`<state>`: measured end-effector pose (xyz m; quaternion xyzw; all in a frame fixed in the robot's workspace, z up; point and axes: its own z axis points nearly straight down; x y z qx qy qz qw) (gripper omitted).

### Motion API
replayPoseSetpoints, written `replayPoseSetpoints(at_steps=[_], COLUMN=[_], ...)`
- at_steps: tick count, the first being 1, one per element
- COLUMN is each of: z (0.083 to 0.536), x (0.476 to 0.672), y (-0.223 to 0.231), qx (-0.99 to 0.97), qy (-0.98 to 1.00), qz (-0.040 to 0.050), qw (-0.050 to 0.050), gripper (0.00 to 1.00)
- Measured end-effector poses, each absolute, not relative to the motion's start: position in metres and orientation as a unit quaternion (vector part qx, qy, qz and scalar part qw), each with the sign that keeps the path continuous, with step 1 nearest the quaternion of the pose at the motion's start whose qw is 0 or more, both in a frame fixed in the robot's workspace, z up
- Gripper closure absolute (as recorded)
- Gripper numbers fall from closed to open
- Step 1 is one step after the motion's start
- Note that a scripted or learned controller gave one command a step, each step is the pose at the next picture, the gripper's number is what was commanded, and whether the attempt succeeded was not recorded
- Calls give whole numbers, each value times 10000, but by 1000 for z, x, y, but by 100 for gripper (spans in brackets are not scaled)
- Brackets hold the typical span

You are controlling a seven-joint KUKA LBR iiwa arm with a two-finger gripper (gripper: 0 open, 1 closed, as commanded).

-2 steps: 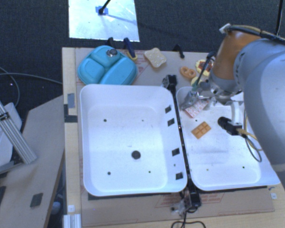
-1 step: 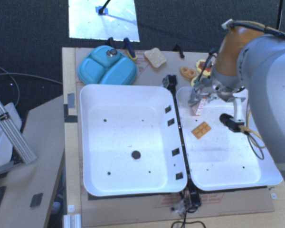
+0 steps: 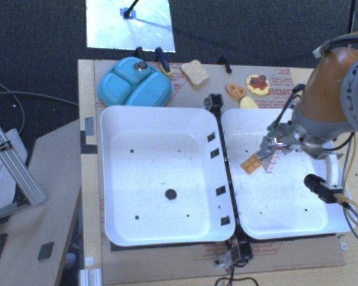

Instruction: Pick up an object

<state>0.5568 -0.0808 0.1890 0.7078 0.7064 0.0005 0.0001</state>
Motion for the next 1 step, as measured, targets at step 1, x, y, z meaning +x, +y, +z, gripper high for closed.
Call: replayPoseSetpoints(at_steps=[1], z=[145], x=[556], y=[-140], qx=[7083], qy=[7060], qz=[-2], qw=[5], gripper=[100])
